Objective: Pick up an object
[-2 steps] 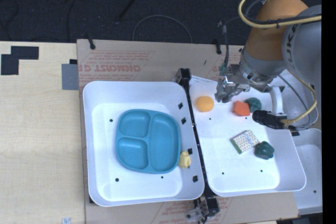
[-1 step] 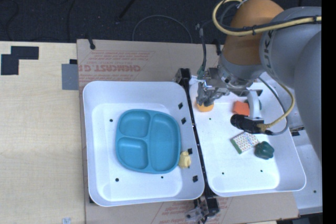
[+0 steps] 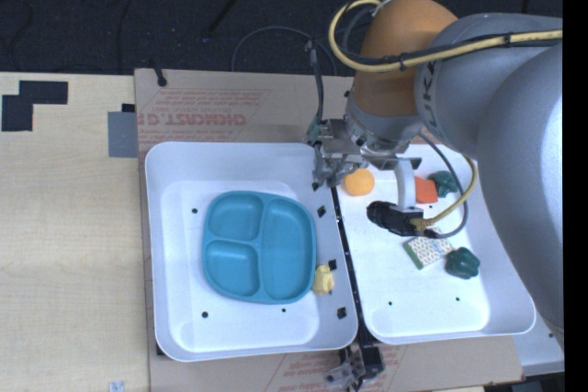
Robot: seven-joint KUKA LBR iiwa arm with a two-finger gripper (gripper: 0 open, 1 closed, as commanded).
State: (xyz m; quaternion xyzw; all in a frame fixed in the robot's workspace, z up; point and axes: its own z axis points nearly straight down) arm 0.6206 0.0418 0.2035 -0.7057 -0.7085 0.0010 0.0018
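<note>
My gripper (image 3: 327,172) hangs over the wall between the two bins, at their far end, under the grey and orange wrist. Just to its right an orange ball (image 3: 358,183) lies in the right bin (image 3: 432,317). An orange-red block (image 3: 425,190) and a dark teal piece (image 3: 446,182) sit further right, partly hidden by the arm. A green-checked flat piece (image 3: 427,250) and a second teal piece (image 3: 462,263) lie toward the right bin's middle. A small yellow object (image 3: 323,279) rests in the left bin (image 3: 175,317), beside the blue plate.
A blue divided plate (image 3: 257,246) takes up the middle of the left bin. The arm's bulk covers the right bin's far right corner. Brown cardboard (image 3: 230,106) lies beyond the bins, with the wooden bench to the left.
</note>
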